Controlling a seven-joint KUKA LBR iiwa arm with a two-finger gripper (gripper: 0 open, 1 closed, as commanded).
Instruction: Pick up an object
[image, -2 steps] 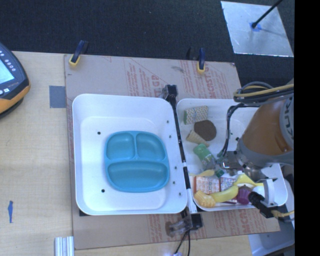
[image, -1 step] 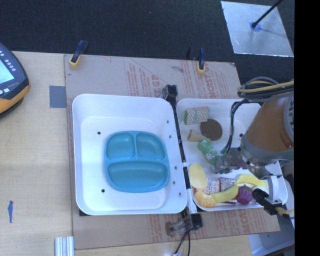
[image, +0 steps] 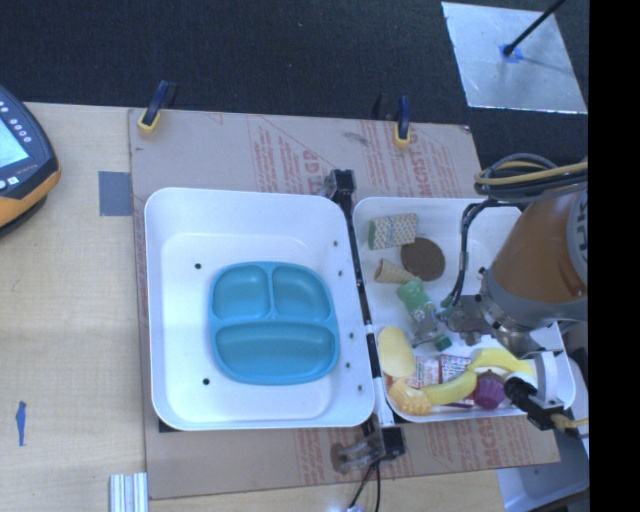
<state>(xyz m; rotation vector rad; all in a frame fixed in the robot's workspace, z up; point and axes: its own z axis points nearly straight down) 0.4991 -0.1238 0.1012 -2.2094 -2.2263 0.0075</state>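
The right bin (image: 455, 212) holds a jumble of small items. At its back lie a green and beige block (image: 393, 231), a brown round cookie (image: 424, 258) and a small cone (image: 391, 270). A green bottle (image: 413, 296) lies in the middle. Toward the front are a yellow lemon (image: 395, 351), a banana (image: 452, 389), a red and white packet (image: 430, 369) and a purple piece (image: 490, 391). My gripper (image: 441, 329) hangs low over the middle of this bin, just beyond the green bottle's near end and above the packet. The orange wrist hides the bin's right side.
The left bin (image: 175, 300) holds a blue divided plate (image: 272, 322). Dark clamps sit between the bins at back (image: 341, 184) and front (image: 362, 452). Cables (image: 520, 172) loop above the arm. A yellow and black device (image: 20, 155) lies at the far left.
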